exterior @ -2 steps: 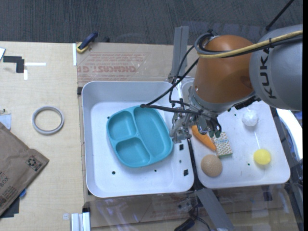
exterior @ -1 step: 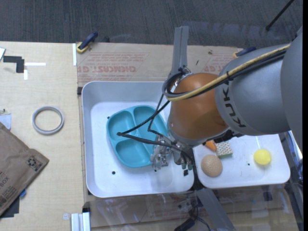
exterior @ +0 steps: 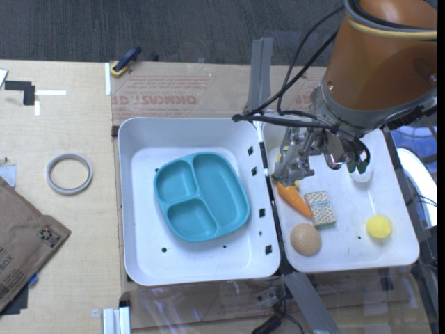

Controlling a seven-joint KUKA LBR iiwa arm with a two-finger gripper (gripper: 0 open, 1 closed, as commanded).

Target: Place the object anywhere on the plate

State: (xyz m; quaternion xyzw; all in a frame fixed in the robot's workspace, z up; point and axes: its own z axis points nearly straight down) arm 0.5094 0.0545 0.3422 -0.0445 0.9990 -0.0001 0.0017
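— Where's the object?
— I see the orange plastic carrot (exterior: 293, 197) in the right white bin (exterior: 396, 252), just under the jaws (exterior: 290, 167). I can't tell their opening.
— And the plate?
— The teal divided plate (exterior: 201, 196) sits in the left white bin (exterior: 139, 207).

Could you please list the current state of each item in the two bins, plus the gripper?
plate: lying flat in the left bin, nothing on it.
carrot: lying in the right bin, below the gripper.
small box: lying beside the carrot.
egg: resting near the front rim.
yellow ball: resting apart.
gripper: low above the carrot.
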